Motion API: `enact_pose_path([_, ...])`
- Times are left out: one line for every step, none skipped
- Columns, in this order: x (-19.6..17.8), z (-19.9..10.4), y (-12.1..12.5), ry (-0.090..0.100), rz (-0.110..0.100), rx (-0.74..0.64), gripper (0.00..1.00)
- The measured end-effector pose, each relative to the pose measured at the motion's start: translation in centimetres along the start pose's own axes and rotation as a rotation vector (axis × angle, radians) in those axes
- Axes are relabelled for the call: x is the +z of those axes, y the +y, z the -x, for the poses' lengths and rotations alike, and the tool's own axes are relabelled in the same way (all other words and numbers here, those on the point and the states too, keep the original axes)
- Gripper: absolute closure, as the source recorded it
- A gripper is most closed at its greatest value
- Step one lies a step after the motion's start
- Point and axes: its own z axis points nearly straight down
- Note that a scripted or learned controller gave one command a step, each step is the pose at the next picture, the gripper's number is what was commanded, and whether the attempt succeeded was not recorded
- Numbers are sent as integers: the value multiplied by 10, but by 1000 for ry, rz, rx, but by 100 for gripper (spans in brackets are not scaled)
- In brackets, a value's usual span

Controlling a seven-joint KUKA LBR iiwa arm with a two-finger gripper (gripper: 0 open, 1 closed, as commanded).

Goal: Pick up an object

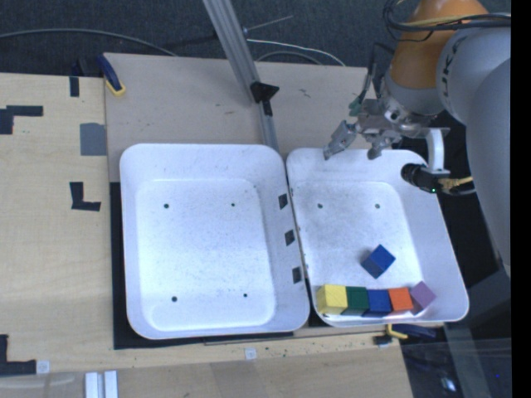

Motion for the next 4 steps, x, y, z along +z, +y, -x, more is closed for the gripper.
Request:
enact_pose_path([0, 0, 0, 0, 0, 0, 0])
enact_pose_path([0, 0, 0, 0, 0, 0, 0])
enact_pose_path([-10, -1, 0, -1, 0, -2, 100])
enact_pose_path([-74, -5, -11, 1, 8, 1, 100])
